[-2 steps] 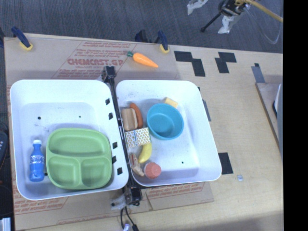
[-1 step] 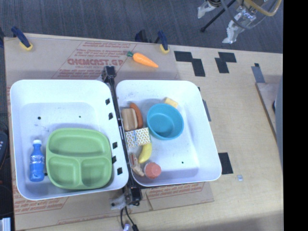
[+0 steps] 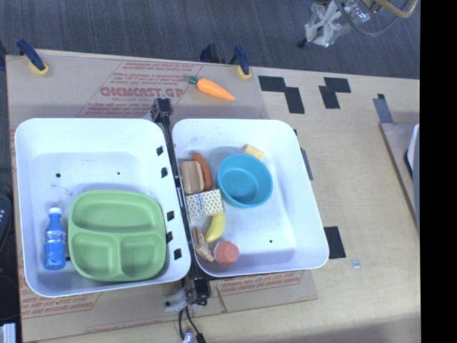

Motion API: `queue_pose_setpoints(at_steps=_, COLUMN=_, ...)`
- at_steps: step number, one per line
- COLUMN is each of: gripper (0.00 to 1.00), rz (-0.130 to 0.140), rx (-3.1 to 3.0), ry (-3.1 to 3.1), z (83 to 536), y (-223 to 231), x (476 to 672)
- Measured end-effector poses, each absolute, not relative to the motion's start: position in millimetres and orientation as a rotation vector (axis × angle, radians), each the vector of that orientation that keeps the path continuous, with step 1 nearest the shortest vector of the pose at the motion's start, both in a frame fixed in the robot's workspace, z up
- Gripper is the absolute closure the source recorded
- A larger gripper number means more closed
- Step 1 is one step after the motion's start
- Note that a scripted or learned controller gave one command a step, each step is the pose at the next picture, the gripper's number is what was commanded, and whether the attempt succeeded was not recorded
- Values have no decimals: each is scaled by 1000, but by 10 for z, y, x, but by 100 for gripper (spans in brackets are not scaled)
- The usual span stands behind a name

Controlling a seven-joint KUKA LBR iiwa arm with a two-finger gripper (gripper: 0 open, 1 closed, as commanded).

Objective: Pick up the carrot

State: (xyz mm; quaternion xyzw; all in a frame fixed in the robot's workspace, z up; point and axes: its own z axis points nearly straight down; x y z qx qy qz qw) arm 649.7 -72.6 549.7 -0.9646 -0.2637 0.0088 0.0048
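arm: up at the top right, far from the bins | gripper (image 3: 323, 31): can't tell its state | carrot (image 3: 214, 89): orange, green end, lying on the cardboard (image 3: 121, 91) just behind the right bin (image 3: 303, 191), outside it

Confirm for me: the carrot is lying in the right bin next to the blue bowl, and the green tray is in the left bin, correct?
Not quite. The carrot is not in the right bin; the camera view shows it lying on the cardboard beyond both bins, near their far edge. The blue bowl is in the right bin, and the green tray is in the left bin.
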Motion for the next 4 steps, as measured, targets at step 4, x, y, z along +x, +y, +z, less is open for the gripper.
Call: queue_pose_setpoints(at_steps=4, gripper=100, rz=30, rx=-3108, ry=-396, z=1879, y=17, x=4737)
